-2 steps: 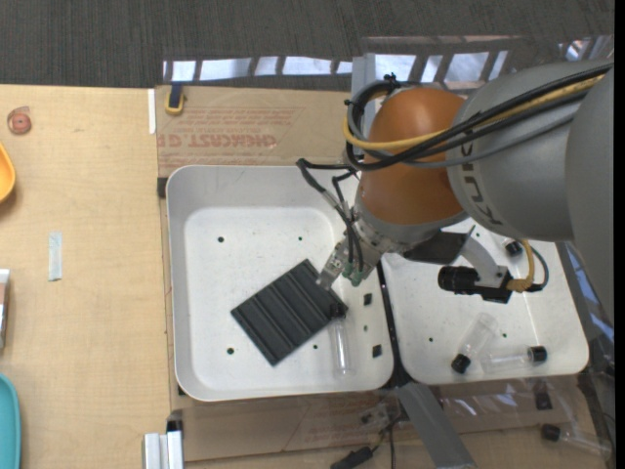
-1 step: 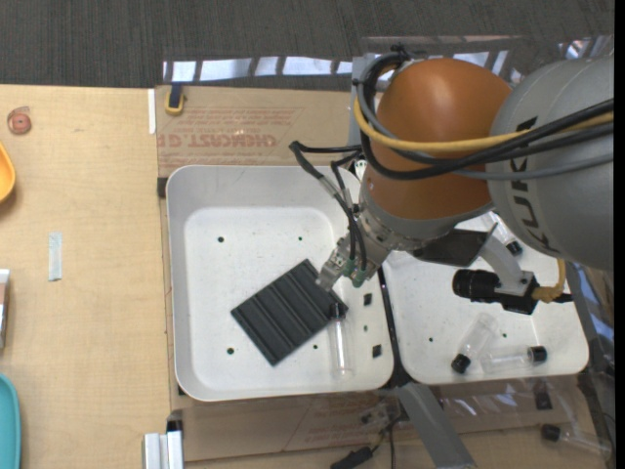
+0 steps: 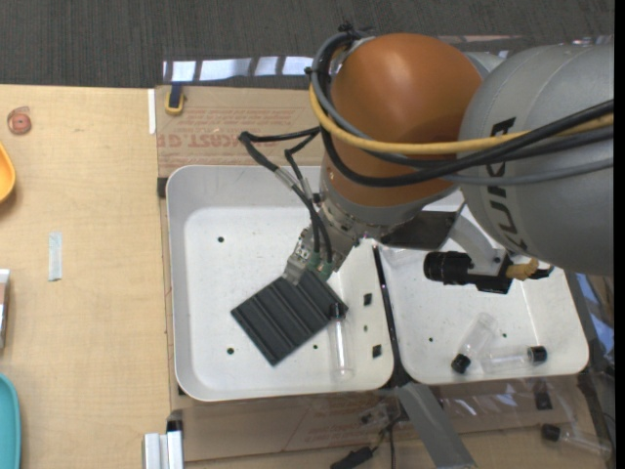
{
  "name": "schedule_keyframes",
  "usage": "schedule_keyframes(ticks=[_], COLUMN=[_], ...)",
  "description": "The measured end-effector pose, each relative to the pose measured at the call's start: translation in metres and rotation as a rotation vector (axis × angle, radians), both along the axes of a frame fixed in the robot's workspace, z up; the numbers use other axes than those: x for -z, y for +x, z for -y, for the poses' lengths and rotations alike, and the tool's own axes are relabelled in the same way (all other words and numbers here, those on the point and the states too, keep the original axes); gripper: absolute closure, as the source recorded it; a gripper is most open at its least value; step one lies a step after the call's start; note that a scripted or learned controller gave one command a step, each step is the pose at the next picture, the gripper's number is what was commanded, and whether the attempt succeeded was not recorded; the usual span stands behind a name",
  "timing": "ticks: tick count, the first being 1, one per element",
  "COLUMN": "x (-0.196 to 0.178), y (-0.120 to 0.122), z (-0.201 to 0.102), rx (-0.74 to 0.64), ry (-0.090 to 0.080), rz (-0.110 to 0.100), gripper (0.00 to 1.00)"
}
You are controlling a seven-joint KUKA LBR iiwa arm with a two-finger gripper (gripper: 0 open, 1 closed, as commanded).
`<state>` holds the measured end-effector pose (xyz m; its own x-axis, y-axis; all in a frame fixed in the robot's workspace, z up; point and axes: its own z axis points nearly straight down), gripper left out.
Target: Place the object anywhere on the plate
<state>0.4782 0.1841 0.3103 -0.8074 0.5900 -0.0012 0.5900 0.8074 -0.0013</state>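
Orange wrist band (image 3: 400, 96) hangs over the gripper (image 3: 312, 257), which sits at the ribbed dark plate's (image 3: 283, 319) 1 o'clock corner in the left bin (image 3: 205, 213). A clear tube (image 3: 340, 345), probably the object, lies just off the plate at 4 o'clock. A good placement would be toward the plate's middle, released low. The wrist hides the gripper's opening, so I cannot tell whether it is parted, closed or carrying anything.

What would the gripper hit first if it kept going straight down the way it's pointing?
Probably the dark ribbed rectangular plate lying in the left white bin; the gripper points down at its upper edge, though depth is unclear.
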Motion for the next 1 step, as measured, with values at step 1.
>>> schedule_keyframes(ticks=[1], x=[0.0], y=[0.0], z=[0.0], rx=[0.0], ry=[0.0], rz=[0.0], gripper=[0.0])
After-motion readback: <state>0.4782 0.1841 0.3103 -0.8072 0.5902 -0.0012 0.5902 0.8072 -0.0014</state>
